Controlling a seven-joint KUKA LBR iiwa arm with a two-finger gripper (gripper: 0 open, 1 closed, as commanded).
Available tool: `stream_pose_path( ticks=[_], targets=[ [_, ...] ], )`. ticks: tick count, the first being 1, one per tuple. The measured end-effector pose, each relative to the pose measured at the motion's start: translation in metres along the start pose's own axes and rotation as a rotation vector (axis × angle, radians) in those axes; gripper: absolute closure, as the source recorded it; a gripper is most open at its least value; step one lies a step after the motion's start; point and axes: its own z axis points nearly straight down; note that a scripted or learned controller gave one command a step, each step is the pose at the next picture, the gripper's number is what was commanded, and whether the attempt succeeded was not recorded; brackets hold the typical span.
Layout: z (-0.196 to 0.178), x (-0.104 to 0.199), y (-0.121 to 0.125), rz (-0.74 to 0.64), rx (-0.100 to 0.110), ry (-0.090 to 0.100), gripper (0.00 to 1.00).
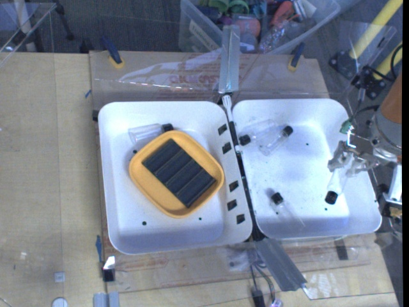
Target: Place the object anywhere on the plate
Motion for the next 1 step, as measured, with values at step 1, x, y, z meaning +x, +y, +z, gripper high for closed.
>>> stream_pose_path(
  ticks=[1],
  targets=[
    [-0.0001, 0.0000, 0.0000, 0.000, 0.000, 0.000, 0.00]
  ],
)
